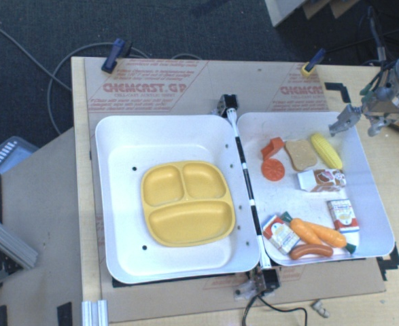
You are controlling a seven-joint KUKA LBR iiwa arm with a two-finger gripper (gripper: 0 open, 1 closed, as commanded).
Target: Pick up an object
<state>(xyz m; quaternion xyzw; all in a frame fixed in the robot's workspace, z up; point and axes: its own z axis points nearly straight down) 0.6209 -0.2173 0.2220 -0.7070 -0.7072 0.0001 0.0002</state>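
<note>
The toy foods lie loose in the right bin (pixel 372 202), scattered flat so a grasp from above can reach any of them: a corn cob (pixel 326 151) and a bread slice (pixel 300 154) at the far side, a red tomato slice (pixel 273 170) to their left, cartons in the middle, and a carrot (pixel 318 233) and sausage (pixel 311 252) crowded at the near edge. None is lifted yet. The gripper (pixel 362 116) hangs over the bin's far right corner, just beyond the corn, its fingers (pixel 342 121) spread with nothing between them. The arm is cut off by the right frame edge. In the left bin (pixel 117 182) rests a yellow divided tray (pixel 187 202).
</note>
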